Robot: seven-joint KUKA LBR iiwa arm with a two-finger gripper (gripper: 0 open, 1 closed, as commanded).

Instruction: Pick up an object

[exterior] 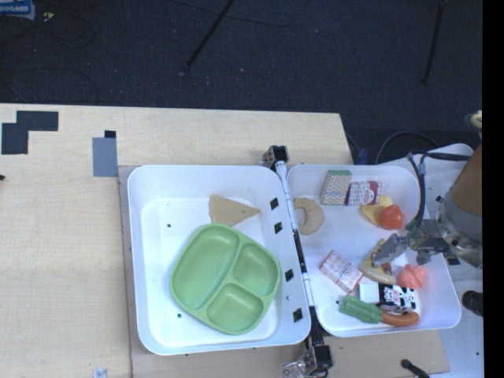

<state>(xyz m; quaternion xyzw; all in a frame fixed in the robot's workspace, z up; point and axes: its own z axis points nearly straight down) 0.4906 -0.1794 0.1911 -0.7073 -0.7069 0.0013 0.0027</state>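
Observation:
The right bin (431, 312) holds several toy foods. My gripper (391, 250) reaches in from the right and hangs low over its middle, just above a yellow banana-like piece (376, 273). A pink ball (412, 276) lies right beside it. An orange-red fruit on a yellow piece (388, 215) sits a little behind the gripper. At the front are a black-and-white patterned box (398, 296), a green cucumber (360, 309) and a red sausage shape (402, 319). Nothing is visibly held.
A pink-white packet (340, 270) and a tan ring (308, 216) lie at the right bin's left side, with two small boxes (350, 189) at its back. The left bin (146, 250) holds a green divided plate (227, 277) and a tan wedge (231, 209).

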